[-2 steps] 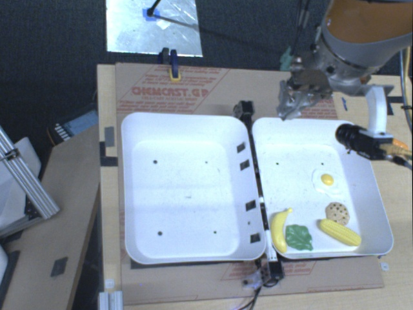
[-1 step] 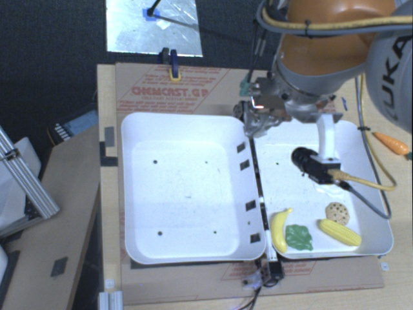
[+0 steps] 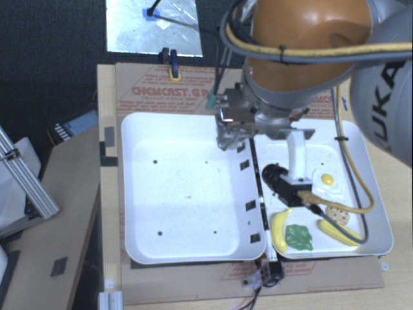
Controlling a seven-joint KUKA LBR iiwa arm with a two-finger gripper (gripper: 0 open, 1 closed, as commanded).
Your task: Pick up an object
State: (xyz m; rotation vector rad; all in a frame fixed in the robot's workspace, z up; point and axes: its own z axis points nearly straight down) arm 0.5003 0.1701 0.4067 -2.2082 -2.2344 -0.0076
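My gripper [image 3: 228,134] hangs under the big orange-banded wrist, over the far end of the wall between the two bins. Nothing shows held in it. The right bin [image 3: 374,192] holds the objects, all toward its near end: a toy fried egg [image 3: 326,181], a round tan cookie [image 3: 337,216], a yellow banana [image 3: 280,231], a green leafy piece [image 3: 299,237] lying against the banana, and another yellow curved piece [image 3: 340,233]. All of them lie nearer to the camera than the gripper and to its right. The arm hides the far part of the right bin.
The left bin [image 3: 139,173] has bare white floor with a few dark specks. Both bins rest on a cardboard sheet [image 3: 161,89]. A shiny metal plate [image 3: 153,18] lies beyond the bench, and aluminium rails [image 3: 22,179] stand at the left.
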